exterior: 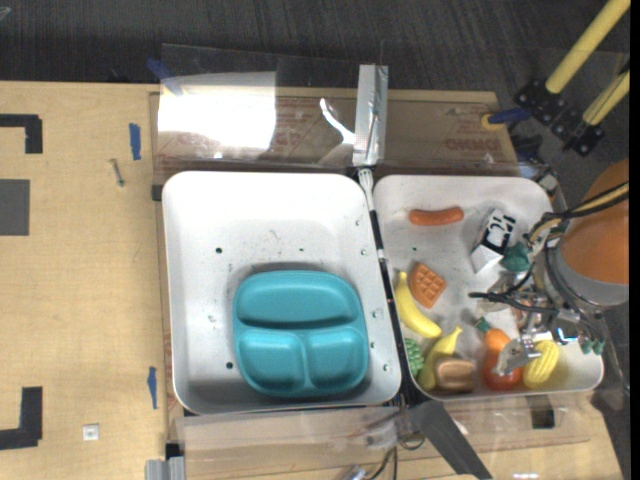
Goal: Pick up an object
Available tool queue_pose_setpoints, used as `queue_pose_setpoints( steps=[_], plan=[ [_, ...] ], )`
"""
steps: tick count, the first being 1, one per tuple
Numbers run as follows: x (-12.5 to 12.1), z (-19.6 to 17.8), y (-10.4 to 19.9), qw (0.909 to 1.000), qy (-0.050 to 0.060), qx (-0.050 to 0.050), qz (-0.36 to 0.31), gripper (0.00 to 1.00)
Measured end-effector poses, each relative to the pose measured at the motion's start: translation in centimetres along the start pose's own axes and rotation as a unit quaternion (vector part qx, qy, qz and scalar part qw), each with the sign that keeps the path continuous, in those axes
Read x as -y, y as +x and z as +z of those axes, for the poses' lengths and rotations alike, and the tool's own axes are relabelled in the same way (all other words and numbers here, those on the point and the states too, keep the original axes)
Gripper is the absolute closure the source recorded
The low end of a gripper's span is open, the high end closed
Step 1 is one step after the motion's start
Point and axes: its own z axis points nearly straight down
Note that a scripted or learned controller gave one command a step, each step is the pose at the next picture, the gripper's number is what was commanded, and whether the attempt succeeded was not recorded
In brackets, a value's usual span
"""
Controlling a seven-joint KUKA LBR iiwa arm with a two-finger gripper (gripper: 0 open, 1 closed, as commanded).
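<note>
Over the right bin (pixel 455 190), the gripper (pixel 522 350) is hovering beside the orange toy (pixel 496 342); finger state cannot be determined; descent should be centring on one item, avoiding the neighbouring banana (pixel 415 308).

Bright glare on clear panel (pixel 215 118), mild softness

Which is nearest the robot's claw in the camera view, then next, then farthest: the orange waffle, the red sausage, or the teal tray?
1. Orange waffle, right bin, left of the gripper.
2. Red sausage, right bin's far end.
3. Teal tray, left bin.
</note>
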Motion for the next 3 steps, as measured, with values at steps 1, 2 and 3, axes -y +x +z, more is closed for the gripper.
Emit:
queue_pose_setpoints(
  steps=[1, 2, 3],
  plan=[
    [0.9, 4.4, -8.9, 0.9999, 0.002, 0.008, 0.011, 0.00],
    [6.8, 4.5, -4.1, 0.9960, -0.001, 0.008, -0.089, 0.00],
    [7.9, 4.3, -17.7, 0.9989, -0.006, -0.029, -0.037, 0.00]
  ],
)
